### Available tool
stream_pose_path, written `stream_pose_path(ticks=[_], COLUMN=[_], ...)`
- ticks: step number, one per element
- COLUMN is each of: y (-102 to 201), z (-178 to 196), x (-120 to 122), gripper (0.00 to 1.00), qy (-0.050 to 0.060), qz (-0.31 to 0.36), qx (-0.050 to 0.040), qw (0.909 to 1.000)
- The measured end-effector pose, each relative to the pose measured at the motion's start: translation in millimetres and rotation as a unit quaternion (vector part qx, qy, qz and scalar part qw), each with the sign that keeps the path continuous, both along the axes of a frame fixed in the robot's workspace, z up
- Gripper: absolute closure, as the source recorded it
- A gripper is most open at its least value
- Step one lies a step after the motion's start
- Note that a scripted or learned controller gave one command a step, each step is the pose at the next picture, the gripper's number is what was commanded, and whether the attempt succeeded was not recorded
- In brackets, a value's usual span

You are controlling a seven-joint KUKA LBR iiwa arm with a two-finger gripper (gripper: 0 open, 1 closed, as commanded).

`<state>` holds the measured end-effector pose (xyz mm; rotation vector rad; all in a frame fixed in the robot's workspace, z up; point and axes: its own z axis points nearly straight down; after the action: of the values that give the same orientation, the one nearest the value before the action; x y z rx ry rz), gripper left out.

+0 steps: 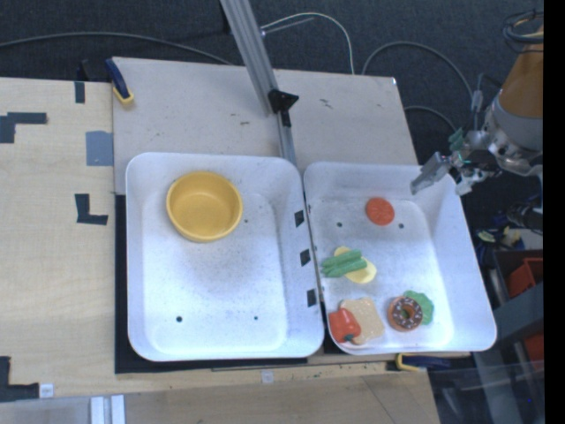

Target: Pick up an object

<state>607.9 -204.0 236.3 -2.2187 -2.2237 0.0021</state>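
Observation:
The right bin (pixel 441 237) holds several small toy foods. A red round piece (pixel 380 211) lies near its far side. At the middle, a green piece (pixel 342 262) rests on a yellow one (pixel 364 275). Along the front wall sit a red pepper (pixel 343 325), a tan slice (pixel 367 317) and a brown donut (pixel 406 314) with a green leafy piece (pixel 423 305) behind it. My gripper (pixel 433 174) hangs over the bin's far right corner, to the right of and apart from the red round piece, with nothing seen in it.
A yellow bowl (pixel 205 205) stands in the left bin (pixel 212 316) at its far left. A slanted metal pole (pixel 256 47) rises behind the bins. Cables (pixel 388 56) run across the bench's far right. The arm (pixel 516 104) comes in from the right.

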Motion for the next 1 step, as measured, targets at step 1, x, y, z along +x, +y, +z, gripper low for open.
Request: stream_pose_path(ticks=[1], y=[0.0], z=[0.0], x=[0.0], gripper=[0.0], qy=[0.0], qz=[0.0], qx=[-0.0002], qw=[1.0])
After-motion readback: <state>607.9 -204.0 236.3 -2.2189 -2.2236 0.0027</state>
